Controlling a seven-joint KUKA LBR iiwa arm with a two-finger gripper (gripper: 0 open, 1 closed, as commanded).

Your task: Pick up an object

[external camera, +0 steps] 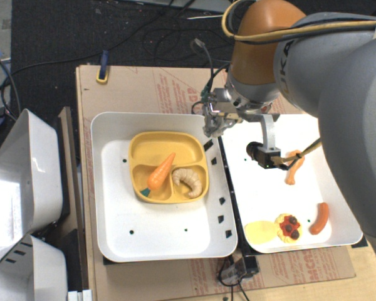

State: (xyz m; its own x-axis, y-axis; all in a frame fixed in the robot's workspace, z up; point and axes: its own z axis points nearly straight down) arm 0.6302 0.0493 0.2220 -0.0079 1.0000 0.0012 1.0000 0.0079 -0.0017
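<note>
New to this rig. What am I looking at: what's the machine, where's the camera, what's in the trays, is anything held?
The machine is a single grey robot arm with an orange band, reaching in from the right. Its hand hangs over the seam between two shallow white bins. The one camera is fixed above the bench and looks down at a slant.

The left bin holds a yellow divided plate with a toy carrot and a shrimp in it. The right bin holds a small orange piece, a sausage and a pale yellow disc beside a berry-topped piece.

I can't see anything held by the hand.
</note>
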